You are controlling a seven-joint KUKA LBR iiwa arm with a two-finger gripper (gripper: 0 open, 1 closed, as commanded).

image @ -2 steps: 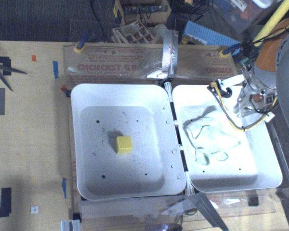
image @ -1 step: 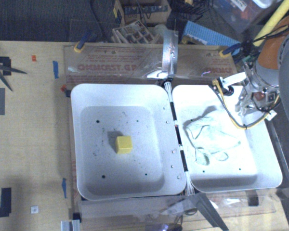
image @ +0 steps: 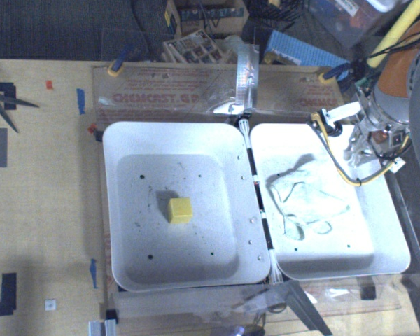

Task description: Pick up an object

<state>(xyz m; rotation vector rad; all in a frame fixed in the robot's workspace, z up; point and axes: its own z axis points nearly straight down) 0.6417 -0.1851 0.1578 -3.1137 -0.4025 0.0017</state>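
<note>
Camera view: unlabeled yellow block (image: 180, 210) in left bin (image: 126, 152).

bins: 2 (image: 126, 145) | yellow block: 1 (image: 180, 210) | pale cloth: 1 (image: 304, 194)

The arm (image: 406, 82) is cut off by the right edge. The gripper (image: 367, 142) is too cluttered with cables to read.

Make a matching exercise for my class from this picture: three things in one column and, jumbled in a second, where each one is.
Things:
1. yellow block
2. pale tangled cord
3. tool

Places:
A. over the right bin's far right edge
B. in the left bin
C. on the right bin's floor

Pairs: 1-B, 2-C, 3-A
</note>
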